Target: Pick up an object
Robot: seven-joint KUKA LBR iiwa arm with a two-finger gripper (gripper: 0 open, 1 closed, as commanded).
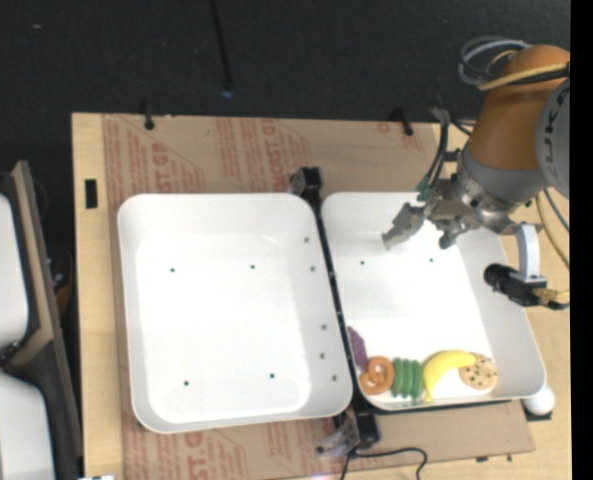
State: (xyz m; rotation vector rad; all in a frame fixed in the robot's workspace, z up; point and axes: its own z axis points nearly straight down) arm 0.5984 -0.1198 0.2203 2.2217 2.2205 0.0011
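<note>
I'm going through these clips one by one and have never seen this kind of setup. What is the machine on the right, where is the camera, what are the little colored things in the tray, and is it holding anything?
The single camera sits above the bench and looks down at a slant. The machine is a robot arm, grey with an orange band, reaching in from the right. At its end is a two-finger gripper, open, hanging over the far part of the right bin with nothing between its fingers. Two shallow white bins sit side by side on a cardboard-covered bench. The left bin is beside it. The small items are bunched along the right bin's near edge: a purple piece, an orange ring, a green ridged piece, a yellow banana and a round cookie. They look like toy food. Nothing is picked up yet.
</note>
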